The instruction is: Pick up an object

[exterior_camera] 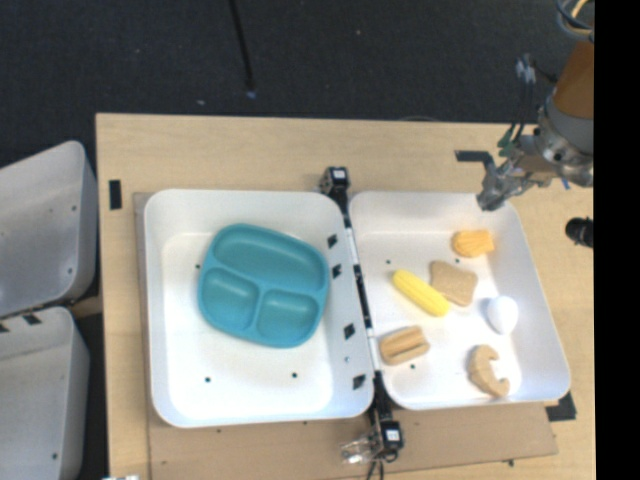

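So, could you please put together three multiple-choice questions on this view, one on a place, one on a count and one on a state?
1. Where does the teal divided plate lie?
A. In the left bin
B. In the right bin
C. On the bare bench

2. How many food items lie in the right bin?
A. Three
B. Four
C. Six

3. What is the state of the hand?
A. It carries the corn cob
B. It carries nothing and is at the right bin's far corner
C. It rests on the plate

Answers:
1 A: the plate sits inside the left bin.
2 C: an orange piece, a yellow corn cob, a tan slice, a white egg, a hot dog bun and a curved pastry.
3 B: nothing is between its fingers, and all the food lies in the bin.
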You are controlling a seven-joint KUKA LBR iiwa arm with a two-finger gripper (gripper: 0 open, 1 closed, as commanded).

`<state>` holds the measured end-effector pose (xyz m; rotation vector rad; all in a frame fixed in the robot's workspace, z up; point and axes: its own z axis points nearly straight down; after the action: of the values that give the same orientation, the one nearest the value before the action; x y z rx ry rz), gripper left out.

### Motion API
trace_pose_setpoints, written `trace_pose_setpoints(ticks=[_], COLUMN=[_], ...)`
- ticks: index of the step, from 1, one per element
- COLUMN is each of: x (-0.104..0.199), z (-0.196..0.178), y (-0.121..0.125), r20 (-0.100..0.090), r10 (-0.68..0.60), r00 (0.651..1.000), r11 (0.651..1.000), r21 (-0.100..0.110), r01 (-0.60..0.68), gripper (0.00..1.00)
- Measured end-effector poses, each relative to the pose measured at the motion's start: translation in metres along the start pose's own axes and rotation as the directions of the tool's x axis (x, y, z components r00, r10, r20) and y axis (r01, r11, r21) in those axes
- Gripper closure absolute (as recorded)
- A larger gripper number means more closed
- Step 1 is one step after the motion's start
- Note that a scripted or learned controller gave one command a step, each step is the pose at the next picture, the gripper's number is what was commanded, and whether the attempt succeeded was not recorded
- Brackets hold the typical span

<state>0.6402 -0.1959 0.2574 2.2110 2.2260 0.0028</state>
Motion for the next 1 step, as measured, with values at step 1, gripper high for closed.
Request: trace_pose_setpoints(ticks=[1], x=[0.0516], z=[0.0116], y=[-0.0122], r20=[-0.001], r10=[0.003], r00=[1.000], r11=[1.000], r21=[0.004], r01=[-0.003], gripper=[1.00])
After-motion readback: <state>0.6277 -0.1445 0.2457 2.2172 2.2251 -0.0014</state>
